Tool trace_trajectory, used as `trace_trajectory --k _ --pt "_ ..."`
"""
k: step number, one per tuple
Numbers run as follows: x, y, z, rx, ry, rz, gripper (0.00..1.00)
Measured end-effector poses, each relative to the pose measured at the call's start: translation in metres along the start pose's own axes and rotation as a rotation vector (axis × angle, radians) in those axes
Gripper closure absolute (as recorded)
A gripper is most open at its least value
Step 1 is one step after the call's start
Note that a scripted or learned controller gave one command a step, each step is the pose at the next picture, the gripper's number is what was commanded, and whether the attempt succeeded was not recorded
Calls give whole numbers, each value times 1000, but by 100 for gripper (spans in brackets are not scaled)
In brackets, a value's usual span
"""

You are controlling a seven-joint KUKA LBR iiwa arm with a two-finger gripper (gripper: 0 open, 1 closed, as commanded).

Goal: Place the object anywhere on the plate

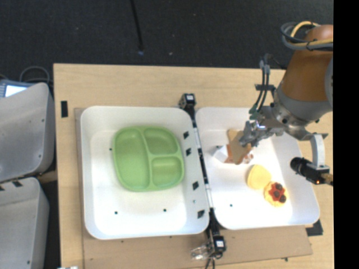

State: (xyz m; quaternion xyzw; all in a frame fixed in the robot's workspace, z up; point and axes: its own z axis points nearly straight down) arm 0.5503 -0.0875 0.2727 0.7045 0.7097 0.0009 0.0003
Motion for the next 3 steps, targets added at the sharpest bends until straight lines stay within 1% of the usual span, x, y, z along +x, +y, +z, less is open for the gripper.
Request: trace_trajectory --k 1,2,3 --pt "54 -3 2 1 0 0 100" --pt "104 6 -1 0 0 0 100" --pt "157 23 13 1 -1 1 100"
